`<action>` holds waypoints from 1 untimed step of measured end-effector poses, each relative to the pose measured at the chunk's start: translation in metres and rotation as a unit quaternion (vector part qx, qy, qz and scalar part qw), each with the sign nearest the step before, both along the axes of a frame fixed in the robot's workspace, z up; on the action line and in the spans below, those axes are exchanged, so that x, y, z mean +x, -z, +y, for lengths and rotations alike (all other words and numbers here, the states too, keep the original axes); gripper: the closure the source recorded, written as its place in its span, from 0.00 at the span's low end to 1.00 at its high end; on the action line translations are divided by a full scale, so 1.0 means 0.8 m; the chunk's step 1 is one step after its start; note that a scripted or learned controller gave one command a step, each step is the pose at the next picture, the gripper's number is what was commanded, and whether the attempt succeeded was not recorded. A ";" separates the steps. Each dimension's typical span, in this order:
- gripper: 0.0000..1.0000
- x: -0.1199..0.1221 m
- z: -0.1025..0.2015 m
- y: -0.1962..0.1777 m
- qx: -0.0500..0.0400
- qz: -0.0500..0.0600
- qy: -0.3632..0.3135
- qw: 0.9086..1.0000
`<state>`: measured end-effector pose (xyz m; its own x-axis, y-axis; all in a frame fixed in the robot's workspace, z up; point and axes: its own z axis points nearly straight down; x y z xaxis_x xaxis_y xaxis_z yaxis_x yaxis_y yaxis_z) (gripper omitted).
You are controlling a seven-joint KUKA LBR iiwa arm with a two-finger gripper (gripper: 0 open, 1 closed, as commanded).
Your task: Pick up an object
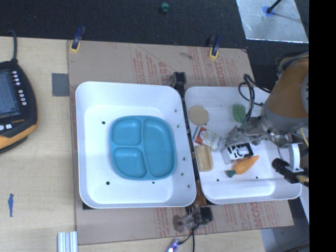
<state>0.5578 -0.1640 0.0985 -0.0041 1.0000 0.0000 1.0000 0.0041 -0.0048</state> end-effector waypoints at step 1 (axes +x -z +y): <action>0.00 0.064 0.044 0.008 -0.001 -0.001 -0.001 1.000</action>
<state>0.6092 -0.1287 0.0919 -0.0064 1.0000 -0.0013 1.0000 0.0064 -0.0028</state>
